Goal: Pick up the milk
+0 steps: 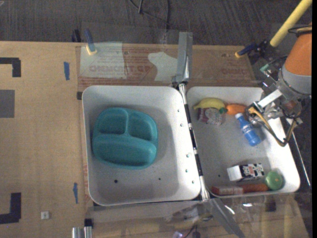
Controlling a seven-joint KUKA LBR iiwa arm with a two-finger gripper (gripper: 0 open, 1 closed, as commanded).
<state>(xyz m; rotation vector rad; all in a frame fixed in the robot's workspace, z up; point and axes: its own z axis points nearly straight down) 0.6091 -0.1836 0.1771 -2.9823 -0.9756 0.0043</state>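
The milk [245, 171] is a small white carton with black cow patches. It lies on its side near the front of the right bin [223, 152]. My gripper [254, 114] hangs over the back right part of that bin, just above the cap end of a blue bottle [248, 130]. It is well behind the milk and apart from it. Nothing shows between it and the carton but bare bin floor.
In the right bin a banana [210, 103], a small dark pouch [210, 115] and an orange piece [236, 109] lie at the back. A green ball [274, 180] and a red stick [240, 188] lie by the milk. The left bin [99, 182] holds a teal divided plate [125, 137].
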